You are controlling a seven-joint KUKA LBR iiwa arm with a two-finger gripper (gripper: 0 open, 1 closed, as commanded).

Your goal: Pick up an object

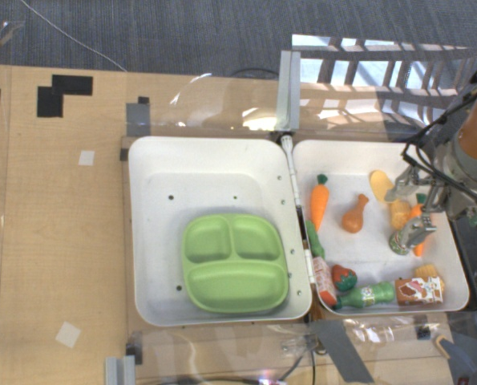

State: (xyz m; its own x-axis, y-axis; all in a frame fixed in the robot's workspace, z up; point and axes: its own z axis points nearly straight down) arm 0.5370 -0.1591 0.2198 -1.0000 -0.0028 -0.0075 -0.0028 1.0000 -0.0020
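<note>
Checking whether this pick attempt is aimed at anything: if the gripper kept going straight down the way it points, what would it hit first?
Probably the small orange piece beside the gripper, or the right bin floor there; depth is unclear.

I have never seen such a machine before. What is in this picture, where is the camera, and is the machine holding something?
The one camera is fixed above a wooden bench and looks down at a slant. On the bench are two shallow white bins. The left bin holds a green divided plate. The right bin holds toy food: a carrot, a drumstick, a green bottle, a small carton and some yellow and orange pieces. The grey machine entering from the right is a robot arm. Its metal gripper hangs over the right bin, near the yellow pieces. I cannot tell whether it holds anything.
</note>
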